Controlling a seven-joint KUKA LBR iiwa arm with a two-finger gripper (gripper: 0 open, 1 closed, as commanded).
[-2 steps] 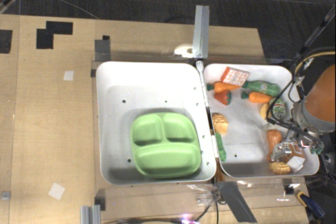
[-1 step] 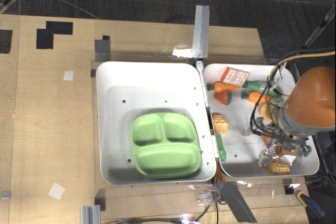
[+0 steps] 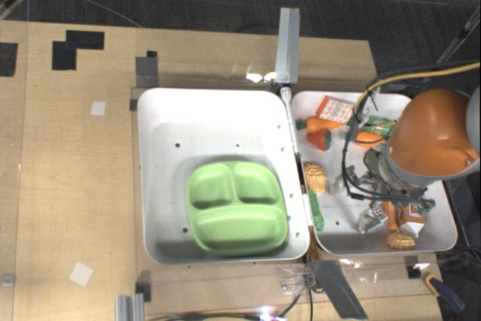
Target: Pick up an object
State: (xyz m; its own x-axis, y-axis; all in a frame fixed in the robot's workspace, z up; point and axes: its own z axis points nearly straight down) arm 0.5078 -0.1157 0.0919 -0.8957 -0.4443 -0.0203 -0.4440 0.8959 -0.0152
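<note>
Wooden bench (image 3: 68, 184), green tray (image 3: 237, 208) in left bin (image 3: 161, 124), hand (image 3: 387, 216) over right bin (image 3: 443, 233)

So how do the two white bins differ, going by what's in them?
The left bin holds one big thing, a green tray with three compartments; the right bin holds several small toy foods, such as a corn cob. The arm hangs over the right bin, not the left one. Both are shallow, white and side by side.

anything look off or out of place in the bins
Nothing looks spilled or broken. The green divided tray sits turned at a slight angle in the left bin. In the right bin, small toy foods lie scattered, and a green piece rests against the dividing wall.
</note>
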